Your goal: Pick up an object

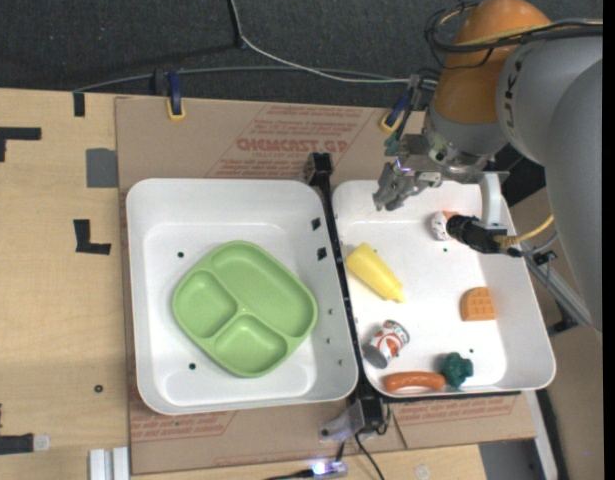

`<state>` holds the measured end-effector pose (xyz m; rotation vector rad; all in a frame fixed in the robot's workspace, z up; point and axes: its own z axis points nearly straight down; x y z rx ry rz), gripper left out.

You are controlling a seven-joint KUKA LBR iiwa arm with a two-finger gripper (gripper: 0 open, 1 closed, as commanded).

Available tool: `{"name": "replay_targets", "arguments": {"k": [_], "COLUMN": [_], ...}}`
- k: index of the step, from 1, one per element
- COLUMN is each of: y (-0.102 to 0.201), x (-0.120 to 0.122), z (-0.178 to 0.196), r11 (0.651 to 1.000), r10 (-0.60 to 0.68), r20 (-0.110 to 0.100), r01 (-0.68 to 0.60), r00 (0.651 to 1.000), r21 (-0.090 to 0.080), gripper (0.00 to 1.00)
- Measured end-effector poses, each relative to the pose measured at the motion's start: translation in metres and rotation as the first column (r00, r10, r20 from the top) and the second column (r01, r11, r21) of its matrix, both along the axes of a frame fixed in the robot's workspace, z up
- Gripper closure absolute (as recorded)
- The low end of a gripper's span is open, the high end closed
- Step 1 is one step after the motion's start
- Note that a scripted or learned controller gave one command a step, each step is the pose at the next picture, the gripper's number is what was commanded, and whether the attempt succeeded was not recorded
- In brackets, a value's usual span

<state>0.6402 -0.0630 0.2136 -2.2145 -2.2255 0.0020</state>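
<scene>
My gripper hangs over the far left corner of the right bin, fingers pointing down with nothing seen between them. In that bin lie a yellow wedge-shaped toy, an orange waffle-like square, a small red and white can, a sausage, a green broccoli piece and a small white and red object. The yellow toy sits below and slightly left of the gripper, apart from it.
The left bin holds a green divided plate. A black divider clip sits where the bins meet. Cables run along the arm at the right, and a black connector hangs over the right bin.
</scene>
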Motion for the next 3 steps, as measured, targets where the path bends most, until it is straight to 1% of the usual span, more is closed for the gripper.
{"name": "replay_targets", "arguments": {"k": [1, 2, 3], "y": [0.051, 0.107, 0.150], "x": [0.012, 0.016, 0.015], "z": [0.002, -0.005, 0.005], "r11": [1.000, 1.000, 1.000], "r10": [0.001, 0.002, 0.000], "r20": [0.002, 0.001, 0.001], "r01": [-0.001, -0.002, 0.000], "r00": [1.000, 1.000, 1.000], "r21": [0.001, 0.000, 0.000], "gripper": [1.00, 1.00, 1.00]}}
